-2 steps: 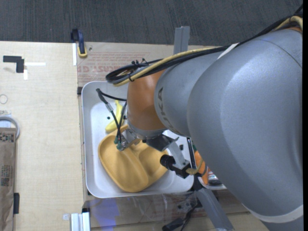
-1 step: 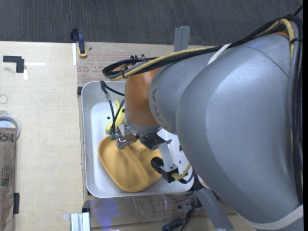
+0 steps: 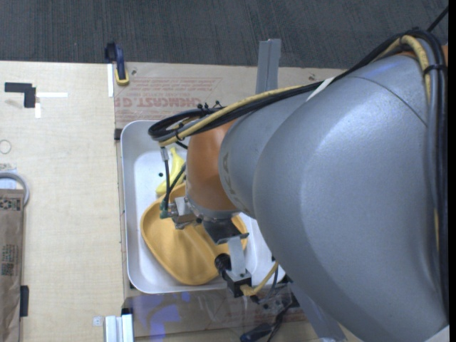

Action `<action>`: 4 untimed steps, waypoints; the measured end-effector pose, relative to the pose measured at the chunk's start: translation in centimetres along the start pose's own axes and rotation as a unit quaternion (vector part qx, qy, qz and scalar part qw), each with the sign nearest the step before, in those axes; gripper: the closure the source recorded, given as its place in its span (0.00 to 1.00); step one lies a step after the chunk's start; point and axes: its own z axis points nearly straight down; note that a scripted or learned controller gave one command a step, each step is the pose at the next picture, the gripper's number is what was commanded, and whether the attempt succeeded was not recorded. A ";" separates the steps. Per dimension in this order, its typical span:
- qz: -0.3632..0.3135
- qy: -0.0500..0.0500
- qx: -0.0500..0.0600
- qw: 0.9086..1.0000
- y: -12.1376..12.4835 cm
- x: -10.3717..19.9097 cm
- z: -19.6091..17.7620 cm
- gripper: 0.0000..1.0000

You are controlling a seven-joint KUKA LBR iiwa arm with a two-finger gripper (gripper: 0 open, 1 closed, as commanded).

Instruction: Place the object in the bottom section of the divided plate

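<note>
A yellow divided plate [image 3: 178, 251] lies in the near part of the left white bin [image 3: 132, 191]; my arm covers its right side and its dividers. A pale yellow object [image 3: 173, 168], maybe a banana, peeks out just beyond the plate, beside the orange wrist band [image 3: 203, 166]. My gripper [image 3: 217, 241] hangs low over the plate's right part, largely hidden by the wrist and cables.
The grey arm [image 3: 342, 191] covers the right half of the view, including the second bin. Bare wooden bench [image 3: 64, 191] lies to the left, with a brown packet [image 3: 11, 241] at the left edge. A cardboard sheet [image 3: 171, 91] lies behind the bin.
</note>
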 end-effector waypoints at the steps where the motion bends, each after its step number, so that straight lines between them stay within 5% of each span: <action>1: -0.051 0.007 0.028 0.998 5.3 0.0 -1.0 1.00; 2: 0.116 0.001 0.027 0.993 0.8 -1.4 -6.9 1.00; 3: 0.098 0.002 0.026 0.995 -0.2 1.6 -23.0 1.00; 4: 0.298 -0.004 0.027 0.954 -0.7 1.7 -13.7 1.00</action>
